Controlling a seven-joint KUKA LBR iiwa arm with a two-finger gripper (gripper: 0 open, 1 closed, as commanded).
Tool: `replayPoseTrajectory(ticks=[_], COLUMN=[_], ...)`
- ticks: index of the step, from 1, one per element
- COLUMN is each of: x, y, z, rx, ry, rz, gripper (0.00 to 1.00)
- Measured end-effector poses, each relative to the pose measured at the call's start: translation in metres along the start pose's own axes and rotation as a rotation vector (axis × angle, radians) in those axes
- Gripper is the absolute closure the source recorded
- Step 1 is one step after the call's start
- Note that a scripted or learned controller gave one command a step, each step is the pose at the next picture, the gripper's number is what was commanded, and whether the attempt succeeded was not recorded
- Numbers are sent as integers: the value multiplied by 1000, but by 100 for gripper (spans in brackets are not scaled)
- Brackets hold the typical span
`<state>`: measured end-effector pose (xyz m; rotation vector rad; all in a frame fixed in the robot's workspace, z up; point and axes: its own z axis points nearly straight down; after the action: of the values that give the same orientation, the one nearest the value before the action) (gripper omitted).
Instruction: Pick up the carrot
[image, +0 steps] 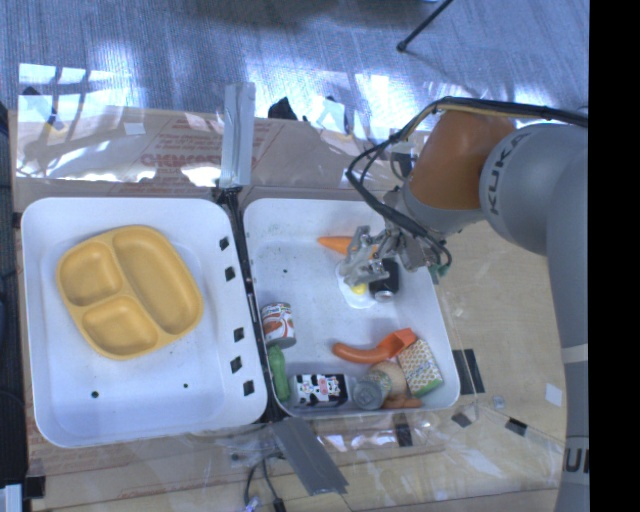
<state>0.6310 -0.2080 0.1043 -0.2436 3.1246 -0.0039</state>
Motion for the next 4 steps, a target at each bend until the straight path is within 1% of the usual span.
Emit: replayPoseTrajectory(ticks=[1,2,3,4], x=[22,39,39,-22], y=[45,29,29,-3], z=[-157,12,12,10], rx=[3,-3,-3,-2], ry=[-9,6,6,3], rz=[105,-87,-88,-99], gripper=[100,100,0,0])
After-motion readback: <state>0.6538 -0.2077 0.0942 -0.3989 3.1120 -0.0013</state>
